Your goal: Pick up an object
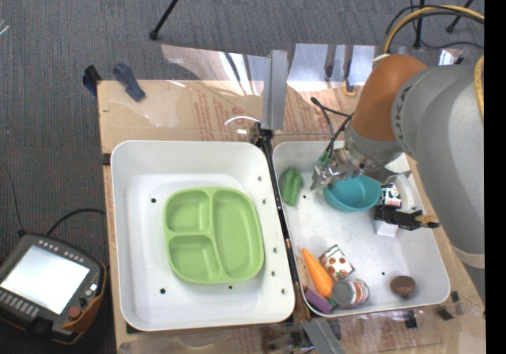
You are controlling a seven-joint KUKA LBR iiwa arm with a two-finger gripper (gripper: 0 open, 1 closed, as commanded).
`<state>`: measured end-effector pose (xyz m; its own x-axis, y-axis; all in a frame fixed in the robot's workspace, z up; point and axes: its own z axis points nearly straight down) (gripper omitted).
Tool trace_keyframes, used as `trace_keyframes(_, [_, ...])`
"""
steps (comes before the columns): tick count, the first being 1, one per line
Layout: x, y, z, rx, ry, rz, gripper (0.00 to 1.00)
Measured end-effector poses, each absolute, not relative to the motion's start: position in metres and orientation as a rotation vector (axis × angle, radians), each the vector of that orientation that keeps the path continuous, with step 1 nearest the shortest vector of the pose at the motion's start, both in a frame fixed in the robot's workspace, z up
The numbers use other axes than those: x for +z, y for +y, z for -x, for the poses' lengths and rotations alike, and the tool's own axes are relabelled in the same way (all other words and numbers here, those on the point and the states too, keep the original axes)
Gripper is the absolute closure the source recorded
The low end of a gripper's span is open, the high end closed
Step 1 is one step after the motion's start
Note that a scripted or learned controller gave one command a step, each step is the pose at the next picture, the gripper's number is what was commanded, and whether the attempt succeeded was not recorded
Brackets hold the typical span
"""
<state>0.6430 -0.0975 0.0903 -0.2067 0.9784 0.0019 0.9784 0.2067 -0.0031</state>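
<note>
Far left, on the floor beside the desk [158, 111], lies a teach pendant [46, 281] with a pale screen, its lower edge cut off by the frame. Two blue clamps [126, 80] sit at the desk's rear left corner.

The left bin [134, 163] holds one item: a light green divided plate [213, 235] with three compartments, lying flat near the centre.

The right bin [427, 254] touches the left one along a shared edge. Just inside its left wall lies a green vegetable [291, 185], its type unclear. Along the front wall is a cluster: a carrot [317, 271] set at a slant, a purple piece [319, 302] partly hidden at the rim, a small printed carton [337, 262] tilted, and a can [353, 293] on its side. These lie close together, some touching.

The claw [326, 177] hangs over the rear of the right bin, at the left rim of a teal bowl [356, 196], between the bowl and the green vegetable. Whether it is spread or pressed together cannot be told; contact with the bowl is also unclear. The arm [427, 131] covers the bowl's rear rim and the bin's rear right corner.

A brown round object [403, 286] sits alone near the front right corner.
</note>
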Motion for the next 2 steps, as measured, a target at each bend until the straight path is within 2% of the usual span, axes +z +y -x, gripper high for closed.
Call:
trace_keyframes(1, [0.089, -0.113, -0.649, -0.025, -2.240, 2.180, 1.00])
trace_keyframes(2, [0.089, -0.129, -0.646, -0.005, -2.233, 2.205, 0.00])
